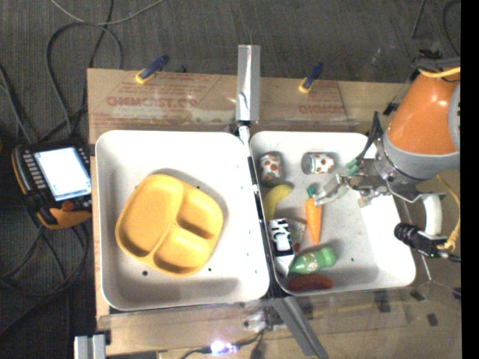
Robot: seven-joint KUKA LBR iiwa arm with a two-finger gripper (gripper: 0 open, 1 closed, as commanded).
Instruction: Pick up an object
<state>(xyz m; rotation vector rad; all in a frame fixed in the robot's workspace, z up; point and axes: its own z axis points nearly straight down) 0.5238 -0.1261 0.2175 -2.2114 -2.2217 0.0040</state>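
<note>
Camera view: I see the hand [326, 194] in the right white bin [389, 268], fingers narrowly apart, holding nothing, at 12 o'clock just above the orange plastic carrot [313, 221]. At 9 o'clock, the left white bin [112, 275] holds a yellow compartment tray [171, 224].

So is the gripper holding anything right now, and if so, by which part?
Cannot tell. The gripper sits right over the top end of the carrot in the right bin, but no object is visibly between its fingers.
</note>
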